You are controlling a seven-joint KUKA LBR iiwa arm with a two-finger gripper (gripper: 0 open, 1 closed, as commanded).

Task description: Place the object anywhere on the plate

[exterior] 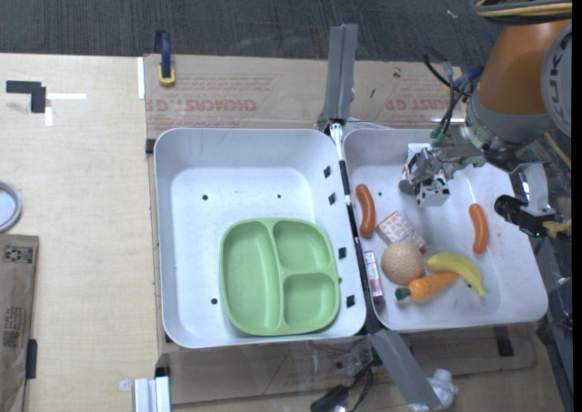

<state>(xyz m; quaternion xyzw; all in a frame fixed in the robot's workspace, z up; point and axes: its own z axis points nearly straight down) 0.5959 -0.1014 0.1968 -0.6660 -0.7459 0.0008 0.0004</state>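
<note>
**Grey arm, orange band**

The arm (527, 65) is rounded and bulky, with a broad orange band above a grey wrist section. Thin cables (dark, one bluish) trail beside the wrist. The end effector (427, 185) is small, pale grey and blocky, with dark fittings.

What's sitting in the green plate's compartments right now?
All three compartments of the green plate show bare green, with no food in them. The plate hides the left bin floor beneath it.
</note>
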